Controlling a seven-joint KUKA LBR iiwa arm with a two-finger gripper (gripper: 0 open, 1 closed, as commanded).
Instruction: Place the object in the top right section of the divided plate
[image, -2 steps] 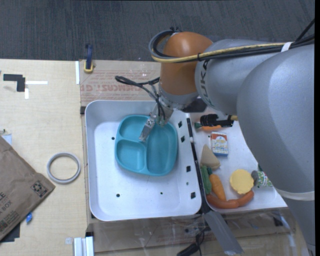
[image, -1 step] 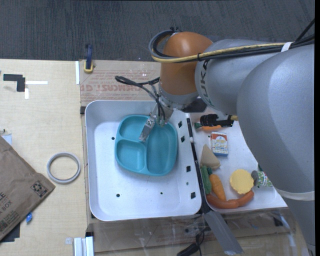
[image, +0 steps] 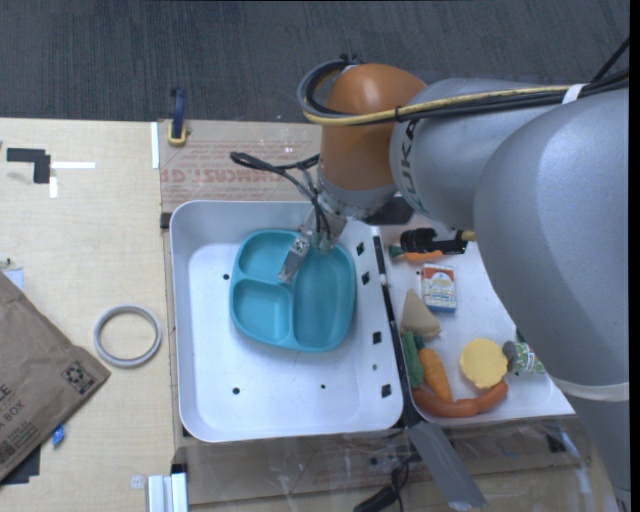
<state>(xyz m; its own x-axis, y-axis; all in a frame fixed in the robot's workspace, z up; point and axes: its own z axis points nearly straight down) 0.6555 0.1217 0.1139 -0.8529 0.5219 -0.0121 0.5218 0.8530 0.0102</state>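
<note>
Apparently empty, the gripper (image: 296, 258) hangs over the divided plate (image: 293, 290); its state is unclear.

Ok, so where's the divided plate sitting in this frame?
The teal divided plate lies in the left white bin, toward its upper middle, with the gripper just over the plate's top edge.

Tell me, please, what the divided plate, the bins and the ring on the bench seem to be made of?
Plate: probably moulded plastic, teal, smooth with a soft sheen and rounded rims. Bins: likely thin white plastic or coated sheet, matte, with curved corners and small dark marks; the look leaves it open. Ring: looks like a roll of tape, pale translucent band round a hollow middle, though I cannot be sure.
</note>
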